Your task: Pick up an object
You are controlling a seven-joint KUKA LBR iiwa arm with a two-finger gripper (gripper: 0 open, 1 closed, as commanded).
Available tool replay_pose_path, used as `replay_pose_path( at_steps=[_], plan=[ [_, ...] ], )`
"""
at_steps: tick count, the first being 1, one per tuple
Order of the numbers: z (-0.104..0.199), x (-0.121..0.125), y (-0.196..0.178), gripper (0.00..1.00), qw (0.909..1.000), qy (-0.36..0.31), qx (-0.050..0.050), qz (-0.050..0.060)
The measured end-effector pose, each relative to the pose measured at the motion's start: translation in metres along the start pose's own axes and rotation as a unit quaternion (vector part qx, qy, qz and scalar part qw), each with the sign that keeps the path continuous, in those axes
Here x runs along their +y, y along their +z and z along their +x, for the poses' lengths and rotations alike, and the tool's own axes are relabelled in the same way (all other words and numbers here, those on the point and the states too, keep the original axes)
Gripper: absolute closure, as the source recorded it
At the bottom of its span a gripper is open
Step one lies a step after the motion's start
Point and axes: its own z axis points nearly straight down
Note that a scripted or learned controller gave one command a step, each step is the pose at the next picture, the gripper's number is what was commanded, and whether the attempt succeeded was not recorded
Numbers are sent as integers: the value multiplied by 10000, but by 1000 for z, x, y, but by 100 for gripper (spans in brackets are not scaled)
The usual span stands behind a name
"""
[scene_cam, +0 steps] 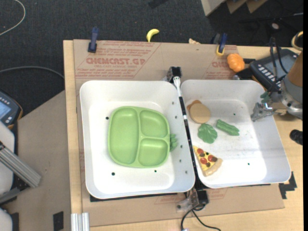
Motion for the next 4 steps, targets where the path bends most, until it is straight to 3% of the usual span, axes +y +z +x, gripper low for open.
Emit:
replay_pose_path(
  at_steps=[3,4],
  plan=[
    [-1,2,-31,100,10000,-16,-35,-36],
    [0,63,61,100,10000,-10,0,-30]
  ],
)
